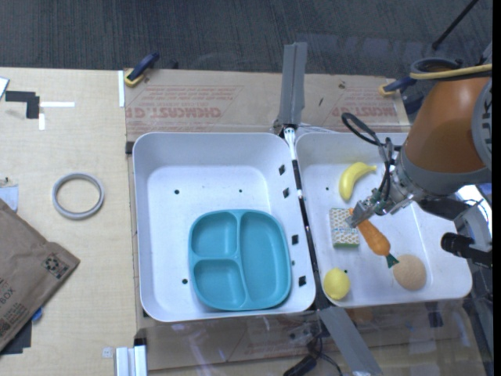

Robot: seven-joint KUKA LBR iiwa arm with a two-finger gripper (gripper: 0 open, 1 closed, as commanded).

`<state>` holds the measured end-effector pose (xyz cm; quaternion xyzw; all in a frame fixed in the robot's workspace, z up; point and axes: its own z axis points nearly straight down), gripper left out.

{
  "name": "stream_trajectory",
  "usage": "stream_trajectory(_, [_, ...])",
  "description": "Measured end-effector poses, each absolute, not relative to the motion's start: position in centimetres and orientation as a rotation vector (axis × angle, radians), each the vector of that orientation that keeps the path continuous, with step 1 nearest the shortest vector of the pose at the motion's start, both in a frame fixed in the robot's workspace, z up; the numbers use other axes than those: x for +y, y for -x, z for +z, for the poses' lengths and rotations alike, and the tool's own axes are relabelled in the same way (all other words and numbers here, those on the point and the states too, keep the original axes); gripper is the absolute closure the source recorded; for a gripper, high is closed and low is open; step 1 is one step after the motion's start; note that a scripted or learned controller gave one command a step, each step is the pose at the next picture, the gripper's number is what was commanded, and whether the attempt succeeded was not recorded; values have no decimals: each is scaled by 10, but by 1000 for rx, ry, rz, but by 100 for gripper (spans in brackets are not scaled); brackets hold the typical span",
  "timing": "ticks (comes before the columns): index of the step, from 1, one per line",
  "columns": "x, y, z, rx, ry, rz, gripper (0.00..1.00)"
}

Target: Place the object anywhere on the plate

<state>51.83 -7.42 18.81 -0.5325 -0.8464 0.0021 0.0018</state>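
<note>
Claw (368,212) lowered in right bin (438,288), touching carrot (376,240), grip state cannot be told, teal plate (239,258) seen in left bin (156,233)

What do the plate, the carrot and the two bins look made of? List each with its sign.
Plate: probably plastic; even teal colour, moulded compartments, matte.
Carrot: likely toy plastic or rubber; uniform orange, smooth.
Bins: seemingly thin white plastic; rounded formed corners, faint sheen.

Arm (442,128) reaching in from right, wrist angled down-left, jaws low over right bin.
</note>
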Motion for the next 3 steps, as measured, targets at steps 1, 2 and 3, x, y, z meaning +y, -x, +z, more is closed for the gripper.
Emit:
stream_trajectory(1, [15,-510,188,-2636,1700,8,100])
stream_trajectory(2, [131,-508,195,-2812,1395,8,100])
stream_trajectory(3, [131,-508,195,-2812,1395,9,0])
